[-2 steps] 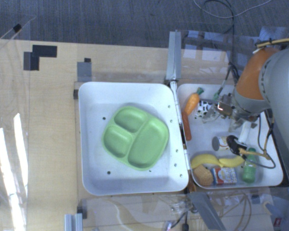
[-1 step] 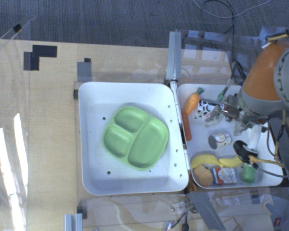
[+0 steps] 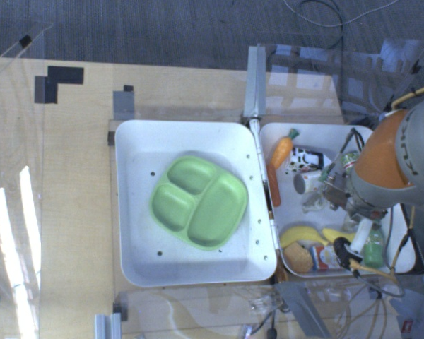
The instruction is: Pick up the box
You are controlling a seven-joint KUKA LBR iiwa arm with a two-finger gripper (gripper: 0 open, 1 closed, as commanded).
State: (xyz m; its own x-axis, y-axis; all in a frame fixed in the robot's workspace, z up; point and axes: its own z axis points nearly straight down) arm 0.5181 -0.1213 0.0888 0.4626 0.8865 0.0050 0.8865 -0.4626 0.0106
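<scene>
From the overhead camera, the right bin point(image 3: 408, 263) holds a clutter of small things; the box point(image 3: 305, 159), a black-and-white patterned carton, lies toward its 11 o'clock corner, just beside a carrot point(image 3: 281, 151). It looks light, stiff and thin-walled, likely to dent under a hard squeeze, so taking it across its narrow faces seems best. The arm point(image 3: 399, 154) enters from 3 o'clock, its wrist bent down over the bin's middle. The tool point(image 3: 332, 193) hangs near a cup point(image 3: 305, 182), at the box's 5 o'clock; whether it is open, or has hold of anything, cannot be told. A green plate point(image 3: 198, 202) sits in the left bin point(image 3: 131, 210).
</scene>
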